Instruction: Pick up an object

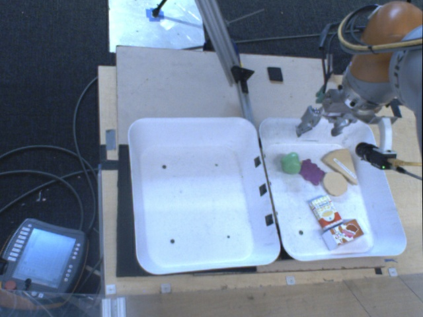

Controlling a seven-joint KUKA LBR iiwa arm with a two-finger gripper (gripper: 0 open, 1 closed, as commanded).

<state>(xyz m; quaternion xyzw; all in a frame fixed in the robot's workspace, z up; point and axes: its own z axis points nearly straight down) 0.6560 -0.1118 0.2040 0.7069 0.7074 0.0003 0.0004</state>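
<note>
A grey handset with a pale screen lies on the dark floor at far left, beside the smooth left bin of white plastic. In the right bin sit a rounded green lump, a knobbly purple piece, a tan wooden paddle touching a tan disc, and two printed red-and-white packets. The arm reaches in from the right, its gripper hanging spread and empty above the right bin's far rim, just beyond the lump.
</note>
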